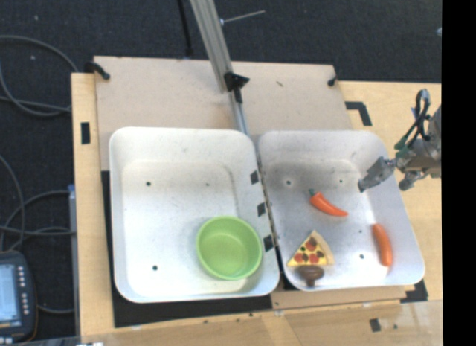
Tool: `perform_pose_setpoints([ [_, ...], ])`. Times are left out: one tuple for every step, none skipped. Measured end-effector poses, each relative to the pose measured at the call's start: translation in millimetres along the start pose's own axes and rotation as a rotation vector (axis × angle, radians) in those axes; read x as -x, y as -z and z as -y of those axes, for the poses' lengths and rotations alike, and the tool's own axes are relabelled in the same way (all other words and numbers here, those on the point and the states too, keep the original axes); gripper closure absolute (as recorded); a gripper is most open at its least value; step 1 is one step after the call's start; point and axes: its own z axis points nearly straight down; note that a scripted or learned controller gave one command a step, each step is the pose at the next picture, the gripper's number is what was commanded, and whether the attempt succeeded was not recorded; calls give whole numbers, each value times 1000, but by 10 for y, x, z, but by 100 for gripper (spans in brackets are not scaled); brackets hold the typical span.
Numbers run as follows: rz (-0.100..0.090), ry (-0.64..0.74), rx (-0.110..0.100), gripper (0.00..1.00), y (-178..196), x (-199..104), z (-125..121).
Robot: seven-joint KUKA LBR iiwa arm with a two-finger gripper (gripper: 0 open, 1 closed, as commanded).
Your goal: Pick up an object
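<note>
Two shallow white bins sit side by side on the desk [171, 95], a pale wooden board with dark floor around it. The left bin [149, 166] has a green bowl [229, 247] standing upright in its near right corner, close to the wall it shares with its neighbour. The right bin [297, 158] holds three small things: an orange chilli-like pepper [327, 204] with a green stem lying near the middle, a carrot [382, 244] lying lengthwise near the right wall, well apart from the pepper, and a toy pizza slice [312, 252] at the near edge, its point toward the pepper.

The pincer [388, 175] comes in from the right, over the right bin's right rim, above and to the right of the pepper and beyond the carrot. Its two fingers stand spread, one grey finger [374, 174] angled toward the bin's middle, with nothing between them. It touches none of the three objects.

A slanted metal rail [212, 32] runs from the top down to where the bins meet
</note>
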Motion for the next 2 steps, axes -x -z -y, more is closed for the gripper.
perform_pose_setpoints([
  [0,-1,0,0,1,0,-1],
  [1,-5,-7,0,-628,35,-11],
])
